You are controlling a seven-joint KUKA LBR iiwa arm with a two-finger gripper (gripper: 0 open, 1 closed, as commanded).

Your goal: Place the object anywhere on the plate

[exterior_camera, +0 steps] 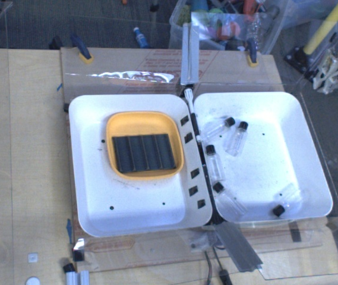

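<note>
A yellow, rounded-square plate [114,127] lies in the left white bin [88,177], a little back of its middle. On the plate rests a dark grey ridged slab [144,153], lying flat and covering most of the plate's floor. Several clear vials with black caps lie scattered in the right white bin [302,141]: one [236,139] near the back centre, one [214,163] by the dividing wall, and one [287,202] at the front right corner.
A row of small black tabs [192,155] runs along the wall between the bins. A metal strip [186,55] stands behind them, and blue clamps [82,50] hold the cardboard backing. A clear tub of colourful items [234,8] sits beyond the bench.
</note>
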